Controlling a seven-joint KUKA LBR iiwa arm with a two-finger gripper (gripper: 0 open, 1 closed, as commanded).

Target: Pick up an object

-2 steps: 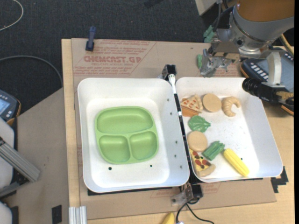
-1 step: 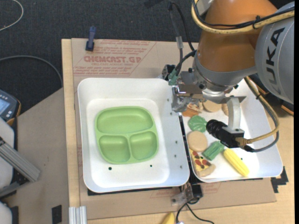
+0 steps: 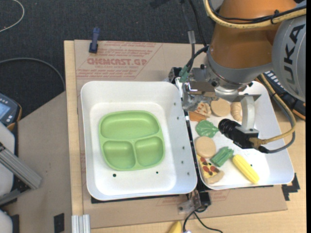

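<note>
The right bin holds several toy foods: a yellow corn cob, a green bean pod, a round tan cookie, a pizza slice at the front edge, a green leaf, an orange-brown wedge and pale bread pieces. My gripper hangs under the orange wrist at the bin's back left, just above the orange-brown wedge. The arm's body hides most of it, and nothing shows in its hold.
The left bin carries a green divided plate. A black cylinder with a cable juts from the arm over the right bin's middle. Both bins rest on a cardboard sheet; a blue clip sits at its back edge.
</note>
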